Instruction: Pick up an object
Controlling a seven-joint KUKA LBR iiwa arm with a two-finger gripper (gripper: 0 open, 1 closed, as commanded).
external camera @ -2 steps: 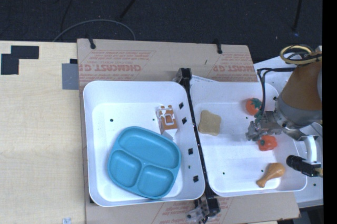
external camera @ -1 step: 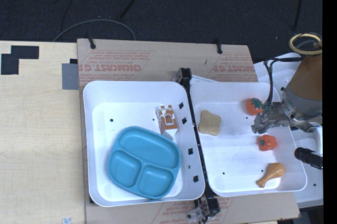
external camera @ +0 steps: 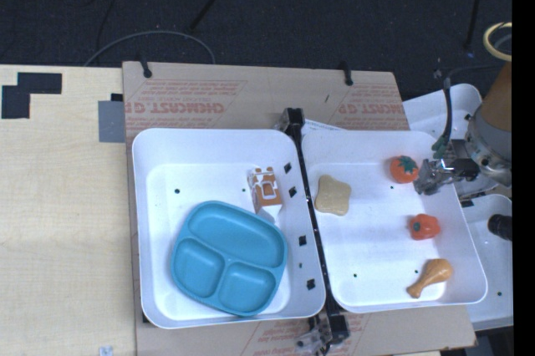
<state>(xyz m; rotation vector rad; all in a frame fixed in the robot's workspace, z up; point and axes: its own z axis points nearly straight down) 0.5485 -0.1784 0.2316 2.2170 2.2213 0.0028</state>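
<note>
The right bin [external camera: 368, 279] holds a tan bread slice [external camera: 333, 195] near its left wall, an orange-red tomato [external camera: 404, 169] at the upper right, a red pepper [external camera: 425, 226] below it and a golden chicken drumstick [external camera: 430, 277] near the front right corner. My gripper [external camera: 432, 177] hovers at the bin's right edge, just right of the tomato, with nothing visibly between its fingers. The fingers are small and blurred.
The left bin [external camera: 159, 179] holds a blue divided plate [external camera: 227, 257] and a small orange-and-white toy [external camera: 267, 187] by the dividing wall. A black clip rail [external camera: 301, 204] separates the bins. Cardboard lies beneath and wooden bench lies to the left.
</note>
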